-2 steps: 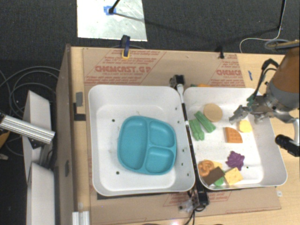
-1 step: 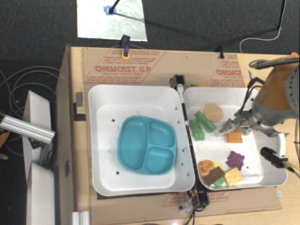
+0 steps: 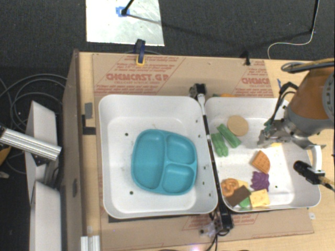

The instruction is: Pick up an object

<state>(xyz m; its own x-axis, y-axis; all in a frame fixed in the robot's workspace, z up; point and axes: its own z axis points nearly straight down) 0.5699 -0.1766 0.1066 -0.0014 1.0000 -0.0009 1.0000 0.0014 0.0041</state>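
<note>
The right bin (image 3: 293, 192) holds several toy foods: two green sticks (image 3: 223, 139), a tan round disc (image 3: 238, 125), an orange wedge (image 3: 261, 161), a purple piece (image 3: 259, 181), a yellow block (image 3: 259, 197), a brown block (image 3: 239, 194) and an orange-brown cookie (image 3: 229, 184). My gripper (image 3: 268, 136) is low in the right bin's upper right part. It sits right of the tan disc and above the orange wedge. A small yellowish bit (image 3: 276, 145) shows just beside its tip.
The left bin (image 3: 112, 192) holds a teal divided plate (image 3: 164, 161). A black divider (image 3: 208, 145) runs between the bins. The grey and orange arm (image 3: 309, 106) covers the right bin's far right corner. A black part (image 3: 308, 172) juts over its right rim.
</note>
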